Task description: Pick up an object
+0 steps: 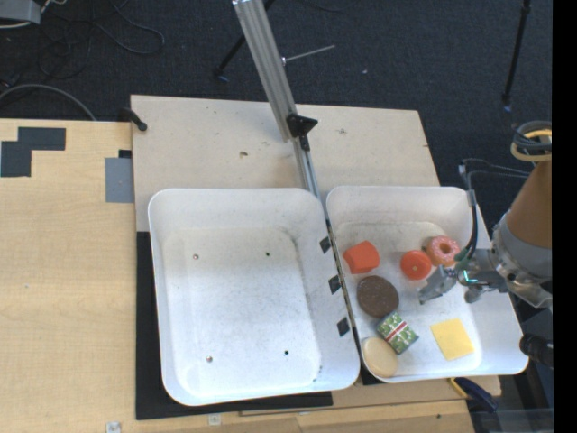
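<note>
Right bin [397,201], contents as I find them: one orange-red block [361,257] near the divider; one dark brown disc [377,296] just below it; one small green, red and white carton [398,333] lying tilted, touching or nearly touching the disc's lower edge; one pale tan round [380,359] at the bin's near rim, just beside the carton; one yellow square slab [453,339] lying flat toward the right; one small red-orange round piece [416,265]; one pink ring, doughnut-like [442,249], touching or just beside that red piece. Left bin [180,215]: nothing listed. My gripper [439,287] sits low over the right bin, just below the red piece and the pink ring, above the yellow slab; whether my fingers stand apart or together I cannot tell from this angle, and I see nothing between them. Nearest candidates for the pick: the red piece and the pink ring. Risks, as I judge them: those two lie so close that a closing finger could land between or on top of them, shoving one aside or pinching both; a rounded piece may squirt out of a hard pinch; the yellow slab lies too flat to get fingers around its edges; a descent off-centre would close on air or scrape the bin floor.
</note>
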Robot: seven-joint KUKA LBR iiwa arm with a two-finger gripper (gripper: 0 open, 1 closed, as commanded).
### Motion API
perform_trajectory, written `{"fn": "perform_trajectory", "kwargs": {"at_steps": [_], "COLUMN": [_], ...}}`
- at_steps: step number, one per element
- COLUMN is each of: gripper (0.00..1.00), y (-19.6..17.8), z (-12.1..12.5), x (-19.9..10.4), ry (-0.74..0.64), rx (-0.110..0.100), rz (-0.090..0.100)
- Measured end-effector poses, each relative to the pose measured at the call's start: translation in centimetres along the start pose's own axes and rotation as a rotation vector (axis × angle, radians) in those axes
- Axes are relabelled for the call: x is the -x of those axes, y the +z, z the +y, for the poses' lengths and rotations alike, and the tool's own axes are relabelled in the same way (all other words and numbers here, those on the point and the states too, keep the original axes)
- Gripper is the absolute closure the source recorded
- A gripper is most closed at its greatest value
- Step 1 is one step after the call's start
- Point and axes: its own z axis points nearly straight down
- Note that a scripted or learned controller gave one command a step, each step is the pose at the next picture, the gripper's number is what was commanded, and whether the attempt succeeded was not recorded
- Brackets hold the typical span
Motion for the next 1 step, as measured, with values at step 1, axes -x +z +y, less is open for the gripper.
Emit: {"fn": "perform_trajectory", "kwargs": {"at_steps": [1], "gripper": [0.0], "y": [-0.19], "z": [0.08], "x": [0.06], "ry": [0.003], "rx": [0.005], "rz": [-0.001]}}
